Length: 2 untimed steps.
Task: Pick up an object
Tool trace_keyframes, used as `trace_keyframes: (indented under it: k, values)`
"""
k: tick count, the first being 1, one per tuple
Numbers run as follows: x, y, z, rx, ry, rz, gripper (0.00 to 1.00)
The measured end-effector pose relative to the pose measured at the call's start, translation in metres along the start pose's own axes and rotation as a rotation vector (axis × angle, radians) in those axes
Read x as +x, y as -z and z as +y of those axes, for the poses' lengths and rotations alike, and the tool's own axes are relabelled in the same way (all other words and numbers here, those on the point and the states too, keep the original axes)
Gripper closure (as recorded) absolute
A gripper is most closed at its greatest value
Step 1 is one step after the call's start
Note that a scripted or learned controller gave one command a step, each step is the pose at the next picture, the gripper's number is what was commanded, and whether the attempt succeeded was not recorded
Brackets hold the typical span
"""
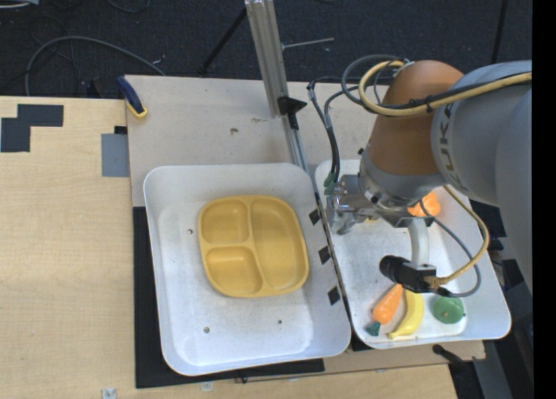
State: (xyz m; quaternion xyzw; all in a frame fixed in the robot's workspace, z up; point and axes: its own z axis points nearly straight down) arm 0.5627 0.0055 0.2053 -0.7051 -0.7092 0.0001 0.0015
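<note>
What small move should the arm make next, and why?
Probably slide the gripper toward the camera-side end of the right bin. It hangs by that bin's left wall, apart from the carrot and banana lying there.

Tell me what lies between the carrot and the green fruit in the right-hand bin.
A yellow banana lies there, close beside the carrot, with the green fruit on its other side, as the camera view shows.

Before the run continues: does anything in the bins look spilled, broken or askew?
Nothing stands out. The yellow plate lies flat in its bin; carrot, banana and green object lie in the other bin.
</note>
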Motion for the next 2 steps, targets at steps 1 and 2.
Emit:
trace_keyframes:
  k: [1, 2]
  values:
    - [0.050, 0.014, -0.009, 0.000, -0.001, 0.000, 1.00]
    - [0.100, 0.006, -0.014, 0.003, -0.001, -0.001, 1.00]
